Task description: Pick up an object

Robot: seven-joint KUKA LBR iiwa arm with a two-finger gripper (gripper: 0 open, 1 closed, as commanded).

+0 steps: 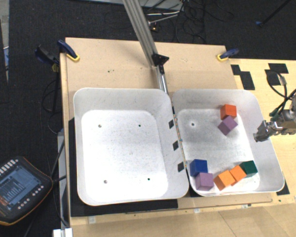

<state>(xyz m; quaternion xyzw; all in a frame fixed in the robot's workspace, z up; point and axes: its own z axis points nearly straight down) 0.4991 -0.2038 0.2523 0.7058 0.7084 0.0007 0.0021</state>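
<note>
The right bin (213, 147) holds several small blocks. An orange block (228, 110) and a purple block (228, 125) sit near its far right. Along the near edge lie a blue block (199, 166), a purple block (204, 180), two orange blocks (228, 177) and a green block (248, 168). My gripper (263, 134) hangs at the bin's right rim, to the right of the upper purple block and apart from every block. Nothing shows between its tips.
The left bin (122, 144) sits beside the right one on the wooden bench. A slanted metal pole (142, 26) comes down to the bins' shared far edge. A teach pendant (15, 186) lies at lower left. Clamps (69, 51) hold the board's far corners.
</note>
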